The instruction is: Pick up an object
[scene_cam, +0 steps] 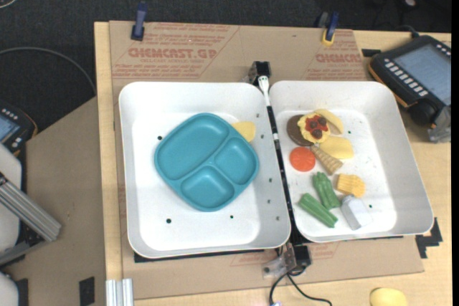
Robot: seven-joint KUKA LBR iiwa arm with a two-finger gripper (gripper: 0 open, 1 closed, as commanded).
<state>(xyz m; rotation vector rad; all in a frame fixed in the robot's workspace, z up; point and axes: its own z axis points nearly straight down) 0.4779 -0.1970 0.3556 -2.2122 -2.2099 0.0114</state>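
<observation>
Toy food (corn, beans, tomato slice) in one bin, teal plate in the other

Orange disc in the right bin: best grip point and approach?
The orange disc lies flat in the right bin, so come straight down and pinch across its rim. Probably set the fingers on its upper-left and lower-left edges, where bare bin floor shows. Its right edge sits against the ice cream cone, and the brown tart is close above, so those sides look crowded.

Single fixed camera above desk; looks down at a slant; both white bins fully in frame; moderate distance.
</observation>
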